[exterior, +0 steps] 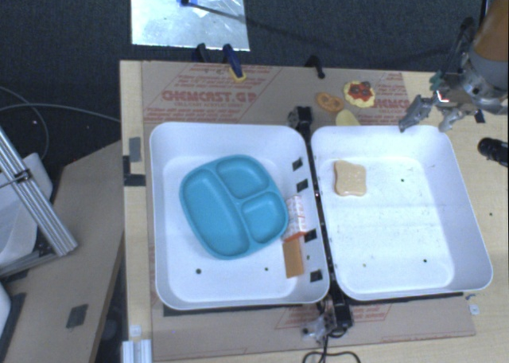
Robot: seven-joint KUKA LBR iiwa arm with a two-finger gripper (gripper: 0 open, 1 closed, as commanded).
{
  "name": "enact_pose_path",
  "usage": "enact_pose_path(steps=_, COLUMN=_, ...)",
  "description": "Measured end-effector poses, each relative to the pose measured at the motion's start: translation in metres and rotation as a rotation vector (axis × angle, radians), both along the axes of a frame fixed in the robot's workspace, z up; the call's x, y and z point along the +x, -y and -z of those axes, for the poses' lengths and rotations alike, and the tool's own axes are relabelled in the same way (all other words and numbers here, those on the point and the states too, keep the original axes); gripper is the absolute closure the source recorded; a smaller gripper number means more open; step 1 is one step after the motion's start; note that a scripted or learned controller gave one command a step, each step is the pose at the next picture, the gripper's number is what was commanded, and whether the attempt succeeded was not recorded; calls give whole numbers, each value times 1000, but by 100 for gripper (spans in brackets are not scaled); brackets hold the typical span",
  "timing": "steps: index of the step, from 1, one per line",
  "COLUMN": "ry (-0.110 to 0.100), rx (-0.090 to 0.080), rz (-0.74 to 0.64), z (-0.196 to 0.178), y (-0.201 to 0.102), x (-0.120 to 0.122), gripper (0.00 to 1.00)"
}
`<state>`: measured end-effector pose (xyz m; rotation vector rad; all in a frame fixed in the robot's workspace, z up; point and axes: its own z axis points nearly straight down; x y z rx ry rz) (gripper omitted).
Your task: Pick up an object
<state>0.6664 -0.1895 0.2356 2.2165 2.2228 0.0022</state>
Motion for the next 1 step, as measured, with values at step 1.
enact_pose_path(steps=1, ry=-10, rx=3, rz=4, z=148, y=17, x=-49, gripper=0)
